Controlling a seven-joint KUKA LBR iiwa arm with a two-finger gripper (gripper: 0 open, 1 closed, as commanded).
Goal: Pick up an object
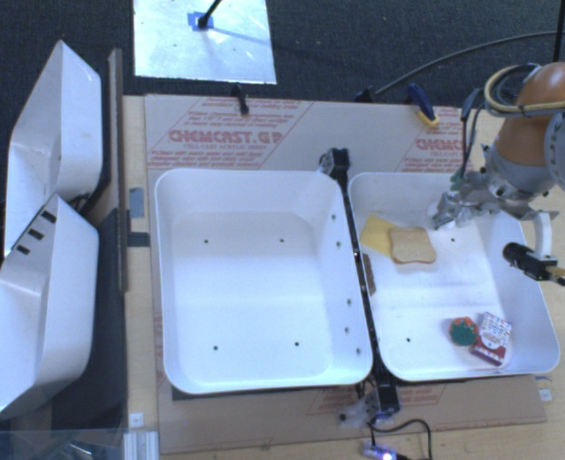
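- Red box (492, 339) and a small red-green toy (463, 331) lie in the right bin's (527, 295) near right corner.
- Toast (413, 246) overlaps a yellow slice (378, 235) near the bin's far left.
- Gripper (447, 213) hangs just right of the toast; its state I cannot tell.

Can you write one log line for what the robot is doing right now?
gripper: over right white bin | near: tan toast slice, yellow cheese slice | holding: unclear
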